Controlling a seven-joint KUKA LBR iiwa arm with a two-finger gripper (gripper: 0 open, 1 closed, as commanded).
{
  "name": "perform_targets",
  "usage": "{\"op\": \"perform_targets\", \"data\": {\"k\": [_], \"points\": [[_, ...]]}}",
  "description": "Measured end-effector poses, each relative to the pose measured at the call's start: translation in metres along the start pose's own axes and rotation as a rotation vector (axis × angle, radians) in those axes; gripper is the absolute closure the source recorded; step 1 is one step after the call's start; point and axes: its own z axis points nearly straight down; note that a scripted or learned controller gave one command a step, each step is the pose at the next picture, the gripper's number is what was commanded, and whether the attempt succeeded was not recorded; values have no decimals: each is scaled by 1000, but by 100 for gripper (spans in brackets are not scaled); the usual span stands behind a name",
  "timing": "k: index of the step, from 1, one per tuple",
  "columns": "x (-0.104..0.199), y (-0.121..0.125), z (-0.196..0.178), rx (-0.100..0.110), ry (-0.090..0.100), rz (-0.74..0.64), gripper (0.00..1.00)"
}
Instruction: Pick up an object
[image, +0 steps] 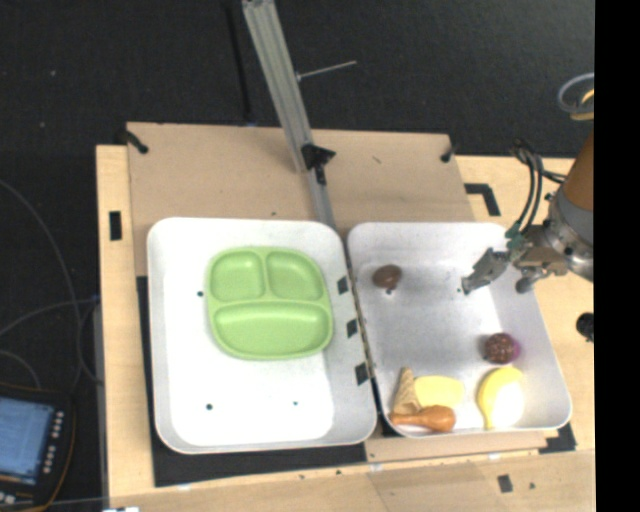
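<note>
Pile, near edge of right bin (455, 235): orange carrot-like piece (430, 419) lies touching a tan wedge (405, 388) and a pale yellow slab (438, 390); yellow lemon-shaped item (501, 396) just beside them at the near right corner. Crowded, poor first pick.
Purple item: dark berry-like ball (501, 348) sits alone, a little beyond the lemon, bare floor around it. Best candidate, nearest to the tool.
Brown item: small mushroom-like piece (387, 277) near the bin's left wall, well apart from everything, further reach.
Gripper: gripper (495, 268) hangs above the far right part of the bin, fingers spread, nothing between them.
Advice: centre over the purple ball, turn the fingers so neither lands on the lemon, come straight down, close only once the tips straddle it. Round shape may squirt out if off-centre.
Left bin: left bin (170, 330) holds a green divided plate (269, 303); not needed here.
</note>
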Motion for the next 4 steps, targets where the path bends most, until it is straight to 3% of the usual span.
{"op": "perform_targets", "data": {"k": [1,3,4], "points": [[0,0,0,0,0,1,0],[2,-5,117,6,0,3,0],[1,-5,158,3,-1,4,0]]}}
